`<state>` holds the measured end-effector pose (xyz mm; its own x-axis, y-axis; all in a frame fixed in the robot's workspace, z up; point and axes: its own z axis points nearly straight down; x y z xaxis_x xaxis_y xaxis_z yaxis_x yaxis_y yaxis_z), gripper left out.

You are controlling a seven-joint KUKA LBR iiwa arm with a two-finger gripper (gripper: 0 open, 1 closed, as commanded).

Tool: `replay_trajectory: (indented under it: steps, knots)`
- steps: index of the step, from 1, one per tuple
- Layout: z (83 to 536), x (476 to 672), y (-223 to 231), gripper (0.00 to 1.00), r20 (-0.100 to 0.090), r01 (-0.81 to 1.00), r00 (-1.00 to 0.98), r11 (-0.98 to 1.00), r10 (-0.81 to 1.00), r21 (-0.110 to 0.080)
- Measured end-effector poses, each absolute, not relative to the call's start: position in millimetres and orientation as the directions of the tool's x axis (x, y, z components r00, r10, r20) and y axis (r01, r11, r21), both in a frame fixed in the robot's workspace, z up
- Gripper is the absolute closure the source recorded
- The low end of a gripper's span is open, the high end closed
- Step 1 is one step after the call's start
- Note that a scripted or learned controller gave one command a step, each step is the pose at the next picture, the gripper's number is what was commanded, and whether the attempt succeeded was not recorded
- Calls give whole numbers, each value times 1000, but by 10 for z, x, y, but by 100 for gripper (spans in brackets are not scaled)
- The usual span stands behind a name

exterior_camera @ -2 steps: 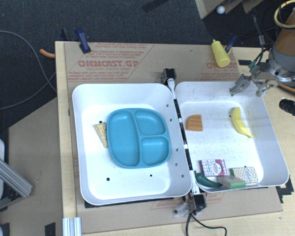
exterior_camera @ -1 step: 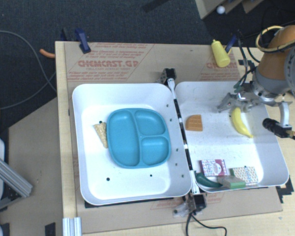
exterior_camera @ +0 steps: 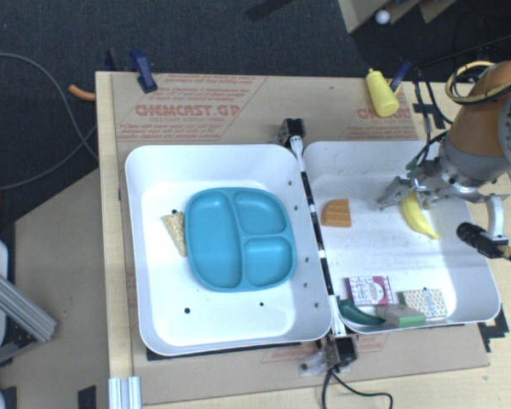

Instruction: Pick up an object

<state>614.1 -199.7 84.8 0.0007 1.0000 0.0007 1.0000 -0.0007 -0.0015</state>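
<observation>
Arm: the grey arm with its orange band (exterior_camera: pixel 479 126) reaches in over the right bin (exterior_camera: pixel 485 292), wrist low above the bin floor.
Tool: the tool (exterior_camera: pixel 406 192) is down in the right bin's upper half, 2 fingers spread wide; 1 fingertip (exterior_camera: pixel 386 199) points toward the toast, the other sits at the banana's top end.
Banana: the yellow banana (exterior_camera: pixel 419 217) lies on the right bin floor, right at the tool, just beside and below it. Not clearly between the fingers, so no hold to call.
Toast: a brown toast-like square (exterior_camera: pixel 336 213) sits near the right bin's left wall, well apart from the banana.
Boxes: a small pink and white packet (exterior_camera: pixel 369 290), a patterned one (exterior_camera: pixel 426 301) and a dark green item (exterior_camera: pixel 363 316) crowd the right bin's near edge.
Left bin: the left bin (exterior_camera: pixel 153 296) carries a blue 3-section plate (exterior_camera: pixel 238 237), with a tan wedge (exterior_camera: pixel 176 230) touching the plate's left rim.
Surface: a yellow bottle (exterior_camera: pixel 381 92) lies on the surface beyond the right bin's far edge.
</observation>
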Motion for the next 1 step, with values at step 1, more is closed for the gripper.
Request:
replay_trajectory:
  steps: [1]
  knots:
    - [952,6148,-1995,100,0,1000,1,-1,1000,1]
